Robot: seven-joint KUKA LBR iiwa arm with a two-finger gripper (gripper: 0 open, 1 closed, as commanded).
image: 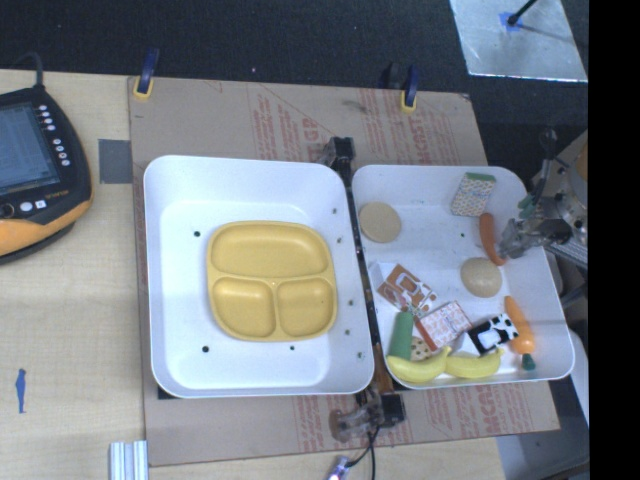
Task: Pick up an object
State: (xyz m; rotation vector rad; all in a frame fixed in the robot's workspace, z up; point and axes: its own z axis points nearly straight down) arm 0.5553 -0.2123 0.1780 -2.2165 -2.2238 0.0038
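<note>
The right bin (540,268) holds several small objects. Among them are a round tan cookie (380,221), a small box with a green top (472,193), a red sausage (488,238) and a beige ball (481,276). Toward the front lie an orange carrot (519,326), a yellow banana (445,366), a green piece (402,333), two patterned cards (405,288) and a black-and-white toy (488,335). My gripper (522,228) hangs over the bin's right rim, just right of the sausage, largely cut off by the view's edge.
The left bin (170,268) holds a yellow divided plate (272,278). An orange-and-black tablet pendant (35,173) lies at the bench's far left. Clamps (409,86) hold the cardboard sheet beneath the bins.
</note>
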